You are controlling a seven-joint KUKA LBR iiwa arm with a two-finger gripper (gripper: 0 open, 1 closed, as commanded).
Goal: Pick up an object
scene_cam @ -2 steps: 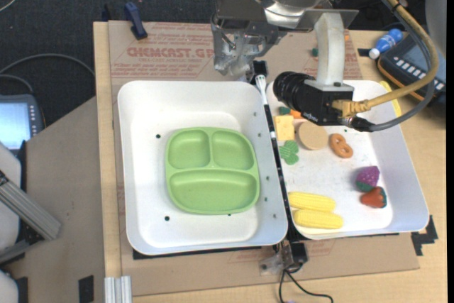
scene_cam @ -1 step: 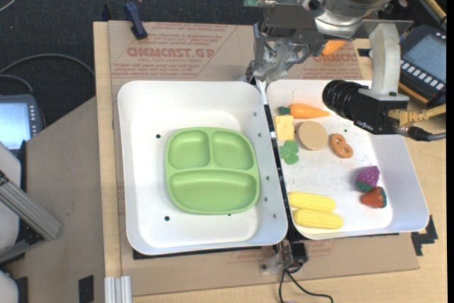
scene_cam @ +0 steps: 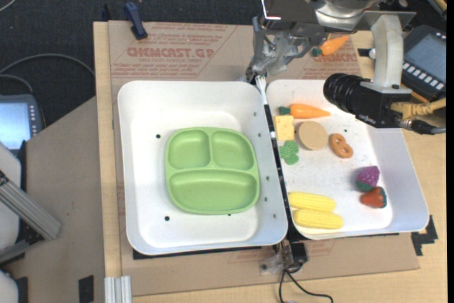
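Inventory, seen from above at a slant.

- My gripper (scene_cam: 268, 62): at the far edge of the bench, above the seam where the two bins meet. Fingers point down toward the back rims. Can't tell whether open or shut; too cluttered and blurred. Nothing visibly between them.
- Left bin (scene_cam: 135, 152): white, shallow. Holds a green divided plate (scene_cam: 211, 170), 3 compartments, lying flat near the centre.
- Right bin (scene_cam: 397, 181): white, shallow. Contents:
 - carrot (scene_cam: 309, 111), far-left area, lying across.
 - yellow cheese block (scene_cam: 284, 128), just below the carrot, next to the left wall.
 - round tan cookie (scene_cam: 311, 135), touching or just beside the cheese.
 - pretzel (scene_cam: 340, 145), right of the cookie.
 - small green piece (scene_cam: 289, 152), below the cheese.
 - purple grapes (scene_cam: 367, 176) and red strawberry (scene_cam: 374, 198), right side, close together.
 - 2 corn cobs (scene_cam: 313, 203), near-left corner, side by side.
- Black camera unit (scene_cam: 358, 99): overhangs the right bin's far edge.
- Blue clamp (scene_cam: 135, 20): far-left corner of the cardboard base.
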